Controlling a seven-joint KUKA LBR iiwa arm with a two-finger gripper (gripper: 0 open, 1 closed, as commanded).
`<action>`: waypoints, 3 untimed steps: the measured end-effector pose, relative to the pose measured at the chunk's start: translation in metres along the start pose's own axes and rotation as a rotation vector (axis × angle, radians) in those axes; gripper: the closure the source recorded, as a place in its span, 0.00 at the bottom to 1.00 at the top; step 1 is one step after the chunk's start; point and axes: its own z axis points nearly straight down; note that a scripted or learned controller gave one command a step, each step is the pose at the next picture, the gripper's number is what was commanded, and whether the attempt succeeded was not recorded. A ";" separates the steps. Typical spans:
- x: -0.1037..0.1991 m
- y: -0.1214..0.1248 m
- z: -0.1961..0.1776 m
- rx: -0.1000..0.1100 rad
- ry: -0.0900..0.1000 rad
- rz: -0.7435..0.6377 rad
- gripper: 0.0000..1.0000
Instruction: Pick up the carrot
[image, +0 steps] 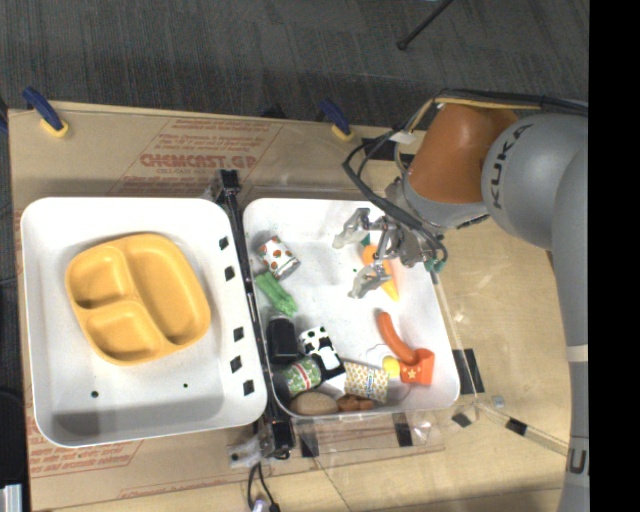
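Overhead view of the worktop (100, 170) with two white bins. The left bin (40, 300) carries a yellow divided tray (135, 295). The right bin (320, 215) holds mixed toy items, among them a small can (278, 257), a green pod (275, 296) and an orange-red sausage-like piece (396, 340). The gripper (365, 255) is low in the bin's upper right, fingers spread on either side of the carrot (386, 272), a short orange piece lying near the right wall. The fingers do not appear to have closed on it. The carrot is probably light, rigid moulded plastic, smooth and tapered, so it may slip; grasping across its thicker middle looks safest.
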 end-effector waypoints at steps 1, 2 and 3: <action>-0.003 0.001 -0.012 0.003 -0.008 -0.005 1.00; -0.003 0.001 -0.011 0.003 -0.008 -0.006 0.00; -0.007 -0.014 0.033 0.000 0.004 0.052 0.00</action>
